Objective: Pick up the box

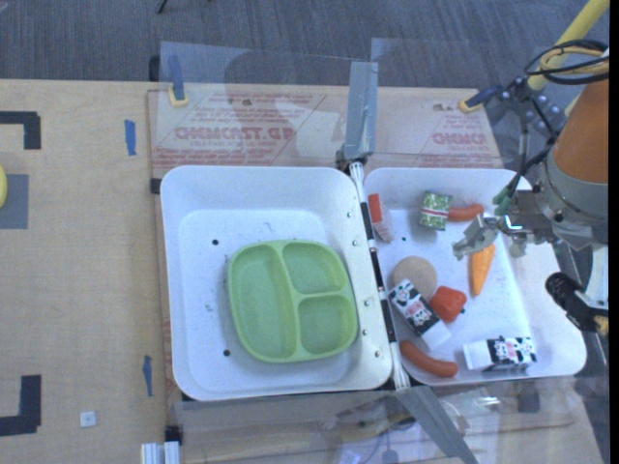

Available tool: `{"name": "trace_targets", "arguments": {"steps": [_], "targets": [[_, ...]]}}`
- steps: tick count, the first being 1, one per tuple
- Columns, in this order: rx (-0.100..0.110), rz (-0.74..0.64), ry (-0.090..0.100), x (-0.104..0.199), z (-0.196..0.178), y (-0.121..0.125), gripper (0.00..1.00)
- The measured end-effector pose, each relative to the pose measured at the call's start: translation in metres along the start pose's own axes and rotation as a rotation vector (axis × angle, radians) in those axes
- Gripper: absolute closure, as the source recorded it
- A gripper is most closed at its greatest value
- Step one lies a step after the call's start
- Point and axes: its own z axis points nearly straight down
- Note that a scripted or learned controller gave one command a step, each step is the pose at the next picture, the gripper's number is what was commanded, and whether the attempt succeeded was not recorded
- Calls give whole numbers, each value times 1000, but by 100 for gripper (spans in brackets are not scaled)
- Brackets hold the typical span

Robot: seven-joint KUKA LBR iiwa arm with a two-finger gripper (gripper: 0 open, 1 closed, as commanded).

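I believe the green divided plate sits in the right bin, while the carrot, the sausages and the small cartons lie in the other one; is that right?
Not quite: the camera view shows the green divided plate in the left bin, not the right one. The rest holds: the carrot, the sausages and the small cartons lie in the other bin, the right bin.

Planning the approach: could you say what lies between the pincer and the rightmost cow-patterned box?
In the camera view, an orange carrot lies between them, close to the pincer; then bare bin floor.
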Motion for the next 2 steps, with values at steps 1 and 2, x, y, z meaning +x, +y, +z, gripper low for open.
{"name": "trace_targets", "arguments": {"steps": [1,2], "targets": [[3,-1,-1,0,-7,2,100],[2,88,0,25,22,-30,100]]}}
